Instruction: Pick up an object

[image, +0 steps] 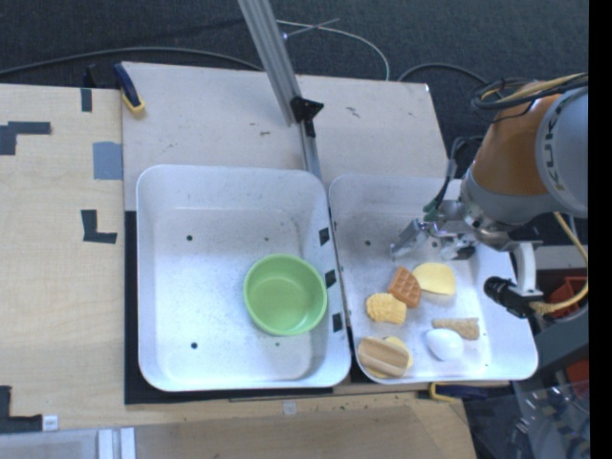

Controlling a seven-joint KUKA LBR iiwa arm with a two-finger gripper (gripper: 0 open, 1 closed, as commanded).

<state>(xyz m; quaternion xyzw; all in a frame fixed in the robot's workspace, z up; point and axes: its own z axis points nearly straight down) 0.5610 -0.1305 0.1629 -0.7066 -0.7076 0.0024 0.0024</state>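
Even, fairly bright light falls from overhead, and the two white bins (229,185) come out nearly washed pale. Shadows are soft and short (the green bowl (284,295) darkens only the bin floor beside it). The picture is slightly soft and grainy all over; the dark floor past the bench's (57,208) far edge stays dim.

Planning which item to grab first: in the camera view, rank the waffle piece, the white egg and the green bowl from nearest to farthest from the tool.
1. Waffle piece, right bin, just below the tool.
2. White egg, right bin, near its front edge.
3. Green bowl, left bin, across the divider.
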